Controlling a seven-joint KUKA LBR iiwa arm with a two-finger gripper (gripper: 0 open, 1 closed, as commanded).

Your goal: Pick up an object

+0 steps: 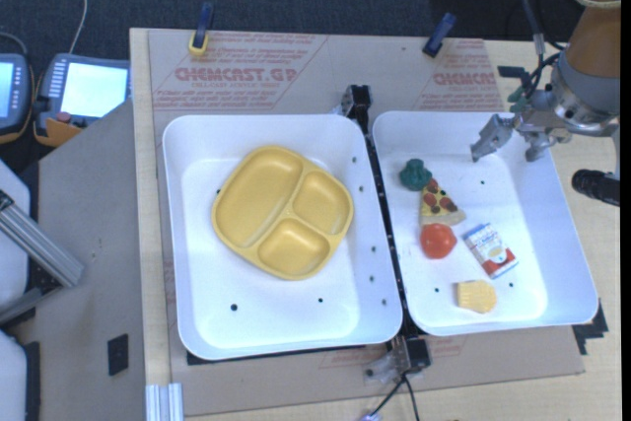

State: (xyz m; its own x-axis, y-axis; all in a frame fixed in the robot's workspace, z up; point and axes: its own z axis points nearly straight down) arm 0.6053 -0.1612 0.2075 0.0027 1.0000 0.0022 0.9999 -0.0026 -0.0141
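Our pincer (511,138) hangs over the right bin (552,311), at about one o'clock of that bin, near its far rim. We see two grey fingers (486,141) spread apart with bare white bin floor between them, so it stands open and grips nothing. Above it rises the grey arm (592,84) with its orange band (601,39), coming in from three o'clock of the view.

The things to pick lie in the right bin, all apart from the pincer. A green toy (415,175) sits at about ten o'clock of the bin. Just at its five o'clock lies a pizza slice toy (439,204), and just below that a red tomato-like ball (438,241). At three o'clock of the ball, near but apart from it, lies a small blue, white and red carton (490,249), flat and tilted. At six o'clock of the carton rests a yellow piece (476,296), near the bin's near rim.

The left bin (197,311) holds a yellow divided plate (283,210) with three compartments, lying near the bin's centre, turned at a slant.

Both bins rest side by side on a cardboard sheet (296,74) printed in red, which lies on the worktop (89,212). A yellow and blue clamp (201,30) pins the sheet at eleven o'clock, and a blue clamp (439,35) pins it at one o'clock.
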